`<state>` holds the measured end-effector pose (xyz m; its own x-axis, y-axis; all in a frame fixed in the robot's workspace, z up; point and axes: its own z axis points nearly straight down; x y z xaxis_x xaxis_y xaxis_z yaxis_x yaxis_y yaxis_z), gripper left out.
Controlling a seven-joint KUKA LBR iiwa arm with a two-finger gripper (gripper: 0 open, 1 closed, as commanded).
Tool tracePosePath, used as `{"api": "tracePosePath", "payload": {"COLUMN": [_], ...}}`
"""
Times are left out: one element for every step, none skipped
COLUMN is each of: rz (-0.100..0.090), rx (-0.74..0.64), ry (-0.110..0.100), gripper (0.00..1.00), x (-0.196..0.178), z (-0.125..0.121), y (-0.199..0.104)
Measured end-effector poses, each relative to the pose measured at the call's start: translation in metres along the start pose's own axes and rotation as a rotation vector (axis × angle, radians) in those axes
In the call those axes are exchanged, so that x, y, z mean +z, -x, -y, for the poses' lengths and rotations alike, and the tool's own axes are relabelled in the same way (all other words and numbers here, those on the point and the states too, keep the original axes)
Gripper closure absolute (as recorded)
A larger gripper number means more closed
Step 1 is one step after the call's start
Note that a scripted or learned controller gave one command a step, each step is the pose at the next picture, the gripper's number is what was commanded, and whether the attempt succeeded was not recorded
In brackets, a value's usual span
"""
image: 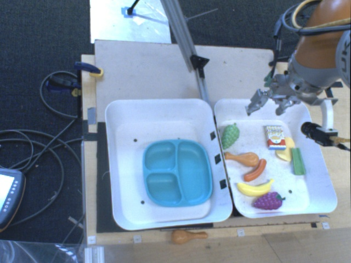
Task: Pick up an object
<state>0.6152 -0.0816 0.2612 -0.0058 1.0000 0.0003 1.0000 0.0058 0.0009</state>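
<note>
While the gripper (269, 104) hangs over the far edge of the right bin (320, 197), its two fingers are spread apart with nothing between them. The arm (321, 40) enters from the right, grey with its orange band uppermost, wrist angled down and to the left.

Right bin contents, all toy food:
- Green grapes (230, 135) at the near-left wall, long axis tilted, narrow end toward the far right.
- Drumstick (242, 159) lying roughly left to right, bone end pointing left, meaty end right.
- Sausage (255, 170) just beside the drumstick, running diagonally from near-left to far-right.
- Banana (254, 188) nearer the front, long axis left to right, ends curling up.
- Purple grapes (267, 201) at the front, touching or just beside the banana.
- Small carton (275, 136), red and white, long axis running far to near; printing on it too small to read.
- Yellow wedge (284, 153) just beside the carton's near end.
- Green stick (298, 161) at the right, long axis far to near.

Left bin (123, 130) holds a blue divided tray (177, 172). A second drumstick (188, 235) lies on the bench in front of the bins, pointing left to right.
</note>
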Motion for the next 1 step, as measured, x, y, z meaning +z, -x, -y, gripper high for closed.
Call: {"api": "tracePosePath", "payload": {"rz": [0.000], "rx": [0.002], "ry": [0.001], "gripper": [0.00], "x": [-0.0001], "z": [0.0000], "y": [0.0001]}}
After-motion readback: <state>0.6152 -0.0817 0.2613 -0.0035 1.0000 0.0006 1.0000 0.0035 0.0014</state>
